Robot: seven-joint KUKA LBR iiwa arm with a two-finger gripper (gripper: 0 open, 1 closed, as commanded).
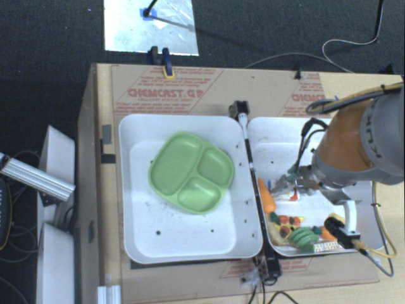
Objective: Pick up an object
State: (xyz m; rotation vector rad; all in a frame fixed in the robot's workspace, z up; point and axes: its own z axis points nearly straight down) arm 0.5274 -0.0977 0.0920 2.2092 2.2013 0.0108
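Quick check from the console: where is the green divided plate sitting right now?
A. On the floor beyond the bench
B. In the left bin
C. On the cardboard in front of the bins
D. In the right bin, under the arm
B. The green divided plate lies flat inside the left bin, while the small items such as the orange carrot are in the right bin.

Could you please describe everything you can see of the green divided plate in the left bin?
The green plate is pale green and looks like smooth plastic, rounded in outline with three compartments: one large on its left and two smaller on its right. It lies flat, right side up, near the middle of the left bin, turned at a slant to the bin's walls. Nothing visible sits in its compartments, and it touches only the bin floor.
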